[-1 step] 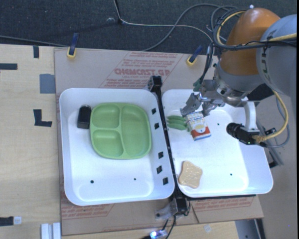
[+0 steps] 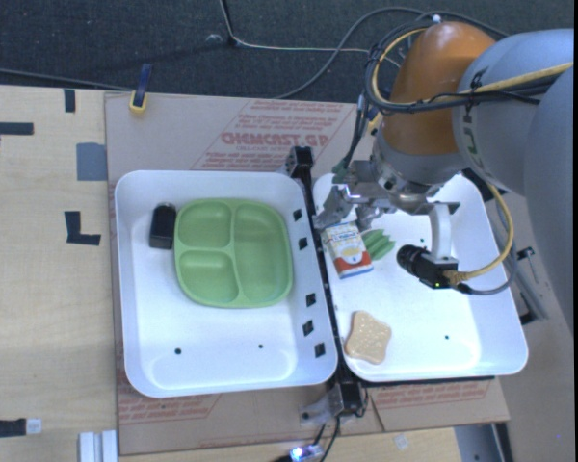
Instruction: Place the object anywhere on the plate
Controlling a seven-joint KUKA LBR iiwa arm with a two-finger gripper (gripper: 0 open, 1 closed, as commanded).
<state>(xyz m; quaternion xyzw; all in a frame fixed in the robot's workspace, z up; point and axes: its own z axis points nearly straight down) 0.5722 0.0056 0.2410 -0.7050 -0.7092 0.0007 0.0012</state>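
While the arm (image 2: 501,94) hangs over the right bin (image 2: 482,345), I see the plate (image 2: 233,253) in the left bin (image 2: 144,335). The carton (image 2: 348,249) lies just below the claw (image 2: 352,210), long axis running toward me; grip state I cannot tell.

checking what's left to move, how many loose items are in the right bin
3: a small carton at the bin's left wall, a green item just right of it, and a toast-like piece nearer the front. The arm may hide more.
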